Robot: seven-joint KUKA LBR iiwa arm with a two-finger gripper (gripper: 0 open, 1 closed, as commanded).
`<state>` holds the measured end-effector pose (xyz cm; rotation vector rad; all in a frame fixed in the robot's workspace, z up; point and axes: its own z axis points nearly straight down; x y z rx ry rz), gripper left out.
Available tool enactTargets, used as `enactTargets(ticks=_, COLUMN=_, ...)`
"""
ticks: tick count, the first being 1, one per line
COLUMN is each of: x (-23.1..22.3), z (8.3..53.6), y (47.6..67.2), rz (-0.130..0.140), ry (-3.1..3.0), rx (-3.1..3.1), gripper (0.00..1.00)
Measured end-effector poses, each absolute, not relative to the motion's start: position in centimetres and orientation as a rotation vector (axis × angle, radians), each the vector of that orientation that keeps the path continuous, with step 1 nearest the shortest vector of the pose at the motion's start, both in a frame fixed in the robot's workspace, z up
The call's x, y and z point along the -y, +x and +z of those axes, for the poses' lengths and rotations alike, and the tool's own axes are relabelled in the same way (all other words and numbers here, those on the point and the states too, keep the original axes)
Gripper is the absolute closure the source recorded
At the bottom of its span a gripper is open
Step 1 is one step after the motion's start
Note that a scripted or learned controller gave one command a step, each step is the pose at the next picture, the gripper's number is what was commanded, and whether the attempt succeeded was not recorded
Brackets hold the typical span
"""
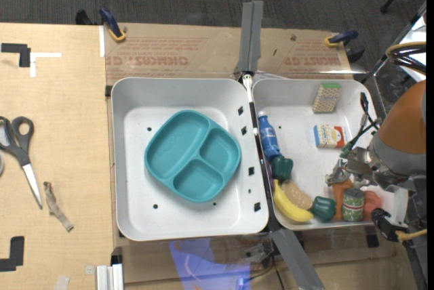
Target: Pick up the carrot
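The left bin (122, 167) holds a teal plate (194, 156) with three compartments. The right bin (298, 89) holds the clutter, and the arm (407, 133) (grey with its orange band) reaches in low over that bin's near right corner. Its gripper (347, 172) sits down among the items there; I cannot tell how it is set, since the metal parts blur together with what lies under them.

Along the divider lies a blue bottle (268, 136), and nearer the front a banana (290, 202) with a green pepper (324, 207) touching its end. A small can (352, 205) stands just right of the pepper.

The carrot (344, 185) seems to be the orange sliver right beneath the gripper, just above the can. So little of it shows that its long axis and its pointing end are not readable.

As for progress, I judge the reach made, but no hold and no lift is shown; the carrot sits low in the bin.
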<state>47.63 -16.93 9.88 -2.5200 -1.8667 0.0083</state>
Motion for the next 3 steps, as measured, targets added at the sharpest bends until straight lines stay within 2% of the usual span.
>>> enactTargets(ticks=1, x=8.4, z=19.1, y=48.2, rz=0.005, ry=-2.693, rx=1.616, gripper=1.0)
enactTargets(ticks=2, x=10.7, z=9.1, y=47.6, rz=0.006, ry=-2.737, rx=1.537, gripper=1.0)
enactTargets(ticks=3, x=2.4, z=19.1, y=47.7, rz=0.006, ry=-2.835, rx=1.35, gripper=1.0)
